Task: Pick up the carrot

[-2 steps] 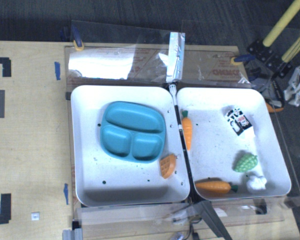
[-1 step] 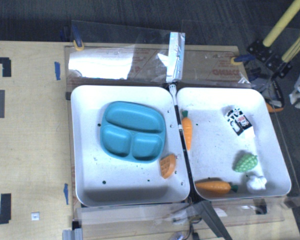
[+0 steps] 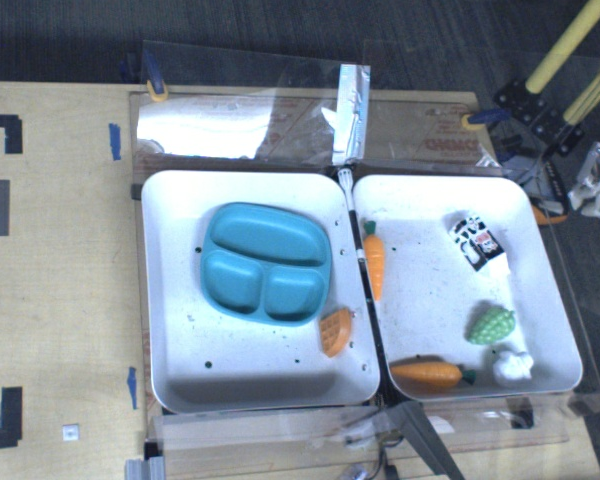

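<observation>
1. Gripper: whether it is open or closed cannot be told.
2. Two carrots lie in the right bin (image 3: 540, 268), the bin nearer the arm's entry side: one carrot (image 3: 374, 263) against the wall farthest from that side, the other carrot (image 3: 427, 373) along the bottom wall.
3. Risk: either wall may block a finger, causing a glancing grasp.
4. Risk: the orange item (image 3: 334, 331) in the bin beyond may be mistaken for the target.
5. Writing: the black-and-white packet (image 3: 477, 241) carries print too small to read.

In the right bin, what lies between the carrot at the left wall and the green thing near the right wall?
Between the upright carrot and the green object, the camera view shows just bare white bin floor.
</observation>
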